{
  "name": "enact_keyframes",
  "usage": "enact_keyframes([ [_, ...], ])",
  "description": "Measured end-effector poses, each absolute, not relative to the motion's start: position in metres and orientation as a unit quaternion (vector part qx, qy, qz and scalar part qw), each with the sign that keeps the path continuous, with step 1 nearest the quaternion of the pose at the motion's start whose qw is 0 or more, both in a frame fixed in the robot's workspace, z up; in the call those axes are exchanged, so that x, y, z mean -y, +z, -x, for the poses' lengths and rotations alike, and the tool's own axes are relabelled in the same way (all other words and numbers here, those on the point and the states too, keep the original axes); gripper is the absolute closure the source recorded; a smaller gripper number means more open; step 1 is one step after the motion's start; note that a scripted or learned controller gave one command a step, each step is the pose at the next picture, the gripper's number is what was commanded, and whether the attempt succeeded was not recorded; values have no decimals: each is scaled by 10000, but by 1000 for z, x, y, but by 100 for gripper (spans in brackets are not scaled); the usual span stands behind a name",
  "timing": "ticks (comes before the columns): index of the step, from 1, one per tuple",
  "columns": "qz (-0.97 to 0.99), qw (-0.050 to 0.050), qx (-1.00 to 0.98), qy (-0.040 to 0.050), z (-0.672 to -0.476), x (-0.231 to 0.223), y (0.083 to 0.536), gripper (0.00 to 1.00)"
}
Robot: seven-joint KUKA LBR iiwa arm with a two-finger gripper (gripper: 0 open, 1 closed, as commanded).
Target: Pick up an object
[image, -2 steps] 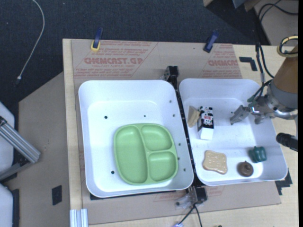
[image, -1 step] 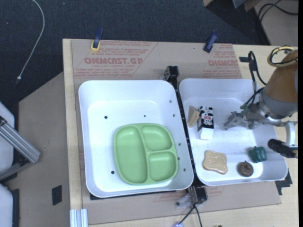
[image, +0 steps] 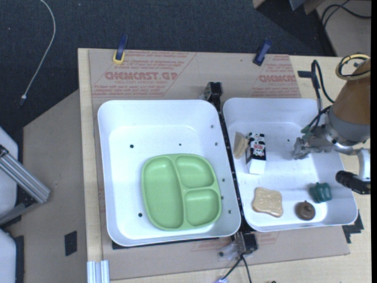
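The arm came in from the right edge, its orange band above the wrist, and the gripper [image: 300, 148] hung low over the right bin [image: 277, 108], near that bin's right wall; whether it was spread or pressed together could not be told, and nothing showed between its tips. In the right bin lay several things, well apart from one another: a small tan piece [image: 239, 144] near the left wall, a black-and-white carton [image: 256, 152] just beside it, a beige bread-shaped slice [image: 267, 201] toward the front, a brown doughnut-like ring [image: 305, 210] to its right, and a teal object [image: 321, 191] by the right wall, just above the ring. The left bin [image: 118, 122] held a green divided plate [image: 180, 190] with three compartments, lying flat toward its front
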State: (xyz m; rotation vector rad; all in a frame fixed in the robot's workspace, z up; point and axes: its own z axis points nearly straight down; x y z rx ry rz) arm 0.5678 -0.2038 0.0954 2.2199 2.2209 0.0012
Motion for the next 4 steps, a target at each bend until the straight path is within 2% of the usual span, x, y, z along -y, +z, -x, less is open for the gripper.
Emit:
enact_keyframes([
  [2,-7067,33,-7075,11,-568,208,183,100],
  [3,-7067,34,-7076,12,-562,208,243,100],
  [4,-7067,19,-7075,5,-562,209,248,100],
])
